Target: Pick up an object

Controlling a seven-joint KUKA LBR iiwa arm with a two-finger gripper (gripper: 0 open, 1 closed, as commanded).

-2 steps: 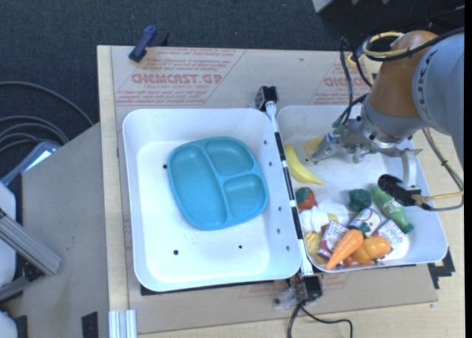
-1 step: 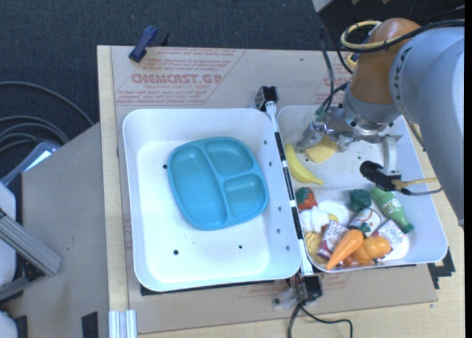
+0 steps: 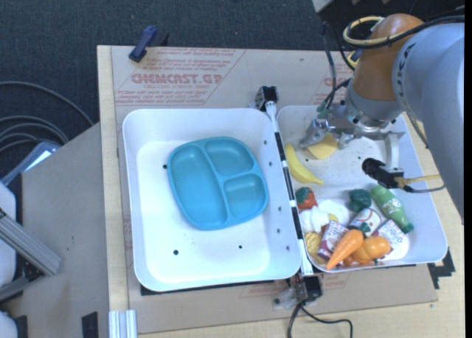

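I have the hand (image 3: pixel 324 136) over a pale yellow piece (image 3: pixel 322 150); its grip I cannot tell. It looks light, slick plastic; I'd pinch across its middle.

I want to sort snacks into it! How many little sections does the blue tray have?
3. The blue tray lies in the left bin: one big section on its left side, one at the upper right, one at the lower right.
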